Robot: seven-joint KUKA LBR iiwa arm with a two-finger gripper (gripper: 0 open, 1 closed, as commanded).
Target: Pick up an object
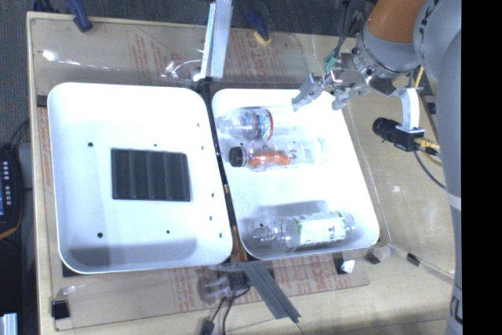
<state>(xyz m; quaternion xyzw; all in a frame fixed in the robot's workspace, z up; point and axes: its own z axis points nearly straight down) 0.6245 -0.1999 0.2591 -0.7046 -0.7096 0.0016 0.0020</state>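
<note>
Two white bins sit on the counter [408, 200]. Right bin [357, 169] holds three clear bottles: a large one [307, 230] near the front, two smaller behind. Hand [323, 90] hovers over its far rim, fingers spread, holding nothing.

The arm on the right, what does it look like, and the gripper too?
The arm is grey with a broad orange band above the wrist. Its gripper is pale metallic grey with slim fingers. Thin dark cables loop near the wrist, and a small black part is mounted on a white bracket beside it.
</note>
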